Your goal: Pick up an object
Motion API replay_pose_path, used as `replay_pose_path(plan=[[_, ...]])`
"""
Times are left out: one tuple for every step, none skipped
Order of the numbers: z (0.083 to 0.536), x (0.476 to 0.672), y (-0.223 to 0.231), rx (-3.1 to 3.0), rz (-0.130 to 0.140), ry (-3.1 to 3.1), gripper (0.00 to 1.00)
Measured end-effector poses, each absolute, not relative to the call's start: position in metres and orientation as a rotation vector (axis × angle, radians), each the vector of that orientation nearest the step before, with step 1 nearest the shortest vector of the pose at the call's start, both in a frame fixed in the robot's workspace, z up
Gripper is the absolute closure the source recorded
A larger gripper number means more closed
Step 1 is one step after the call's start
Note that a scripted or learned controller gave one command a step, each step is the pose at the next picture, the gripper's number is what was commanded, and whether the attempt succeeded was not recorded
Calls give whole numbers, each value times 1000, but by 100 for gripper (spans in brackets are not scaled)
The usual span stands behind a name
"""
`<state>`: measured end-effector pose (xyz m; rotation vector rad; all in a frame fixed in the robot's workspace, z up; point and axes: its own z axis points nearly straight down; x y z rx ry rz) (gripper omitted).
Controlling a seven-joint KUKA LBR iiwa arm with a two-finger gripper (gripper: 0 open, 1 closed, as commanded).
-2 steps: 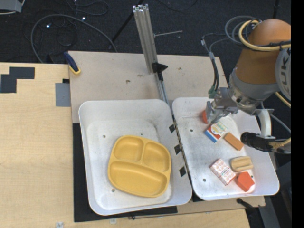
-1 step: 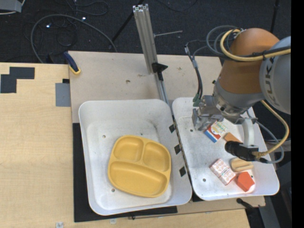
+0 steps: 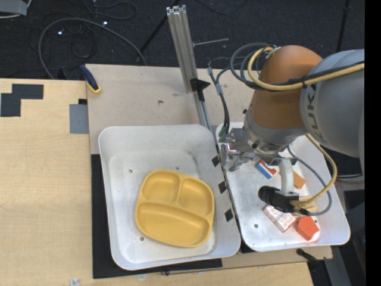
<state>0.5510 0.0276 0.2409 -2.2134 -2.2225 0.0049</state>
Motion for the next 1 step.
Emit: replay_pose_path(plan=[[243,532,85,-2210,4,-2225,100]])
